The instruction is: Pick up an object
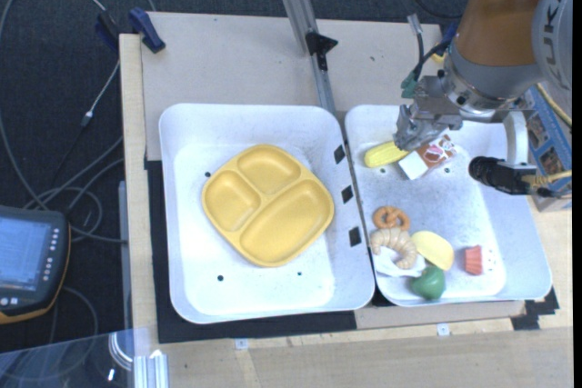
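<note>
While I watch the overhead feed, the gripper (pixel 416 134) is low over the far end of the right bin (pixel 464 204), with the arm entering from the right. It stands directly above the spot where a yellow banana (pixel 382 155) and a small white and red carton (pixel 429 159) lie just beside each other. I cannot tell whether it touches either item or whether it is open or closed, because the wrist hides its tip. Neither item is visibly held. Nearer the front of the same bin lie a pretzel (pixel 391 216), a croissant (pixel 391 241), a pale yellow piece (pixel 435 249), a green piece (pixel 427 284) and a red piece (pixel 473 260). The croissant, yellow piece and green piece are close together, and the red piece is slightly apart to their right. The left bin (pixel 195 286) holds a yellow divided plate (pixel 268 204), lying flat and turned at an angle. Both bins rest side by side on the surface (pixel 236 59).
</note>
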### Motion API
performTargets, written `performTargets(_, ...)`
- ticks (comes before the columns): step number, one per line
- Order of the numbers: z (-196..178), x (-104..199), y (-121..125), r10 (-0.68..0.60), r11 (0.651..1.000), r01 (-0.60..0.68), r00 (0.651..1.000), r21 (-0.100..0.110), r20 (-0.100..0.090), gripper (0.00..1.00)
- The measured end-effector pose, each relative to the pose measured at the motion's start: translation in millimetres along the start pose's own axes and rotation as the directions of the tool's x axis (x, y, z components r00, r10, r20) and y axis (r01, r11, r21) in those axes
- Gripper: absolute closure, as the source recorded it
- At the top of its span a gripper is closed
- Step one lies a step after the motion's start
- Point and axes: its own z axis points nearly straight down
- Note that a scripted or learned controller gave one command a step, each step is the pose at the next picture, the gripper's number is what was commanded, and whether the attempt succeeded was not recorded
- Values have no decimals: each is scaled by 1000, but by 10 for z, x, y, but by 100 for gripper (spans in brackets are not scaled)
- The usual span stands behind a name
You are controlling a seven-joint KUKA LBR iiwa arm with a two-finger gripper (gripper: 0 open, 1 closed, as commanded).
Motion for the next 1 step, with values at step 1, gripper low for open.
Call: performTargets(1,54,568,-7,0,1000,0,1000,2,0,100)
